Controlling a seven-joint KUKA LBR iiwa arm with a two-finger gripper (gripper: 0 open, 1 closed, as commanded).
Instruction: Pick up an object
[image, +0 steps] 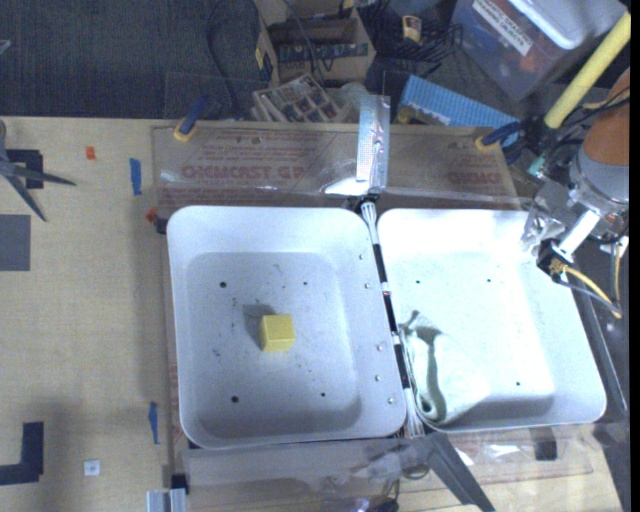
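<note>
Cube (278, 332) in the left bin (200, 240), and it is the brightest thing on show: a small block of solid yellow, matte, with crisp edges, and no marking that I can make out. It sits flat on the bin floor, a little toward the near side of centre and well clear of all four walls, throwing a soft grey shadow up and to its left. With faces this even there is no real long axis to call. What can be called is the twist: its sides sit slightly off square to the bin walls, and one lit face is turned toward the camera.

Across the divider, the right bin (480, 240) holds the other candidate, a limp grey-green strip (432, 375). This one does have a long axis, running from the far side toward the near side, close alongside the bin's left wall. Its far end is paler and spread out, while its near end curls round by the near-left corner. It lies slack and flat on the floor.

Now the arm (603, 170), reaching in from the right with the orange band at the top. The gripper (548, 232) hangs at the far-right corner of the right bin, about over the rim, well apart from the strip and farther still from the cube. Open or closed? From this angle I cannot tell, and nothing is seen held in it.
</note>
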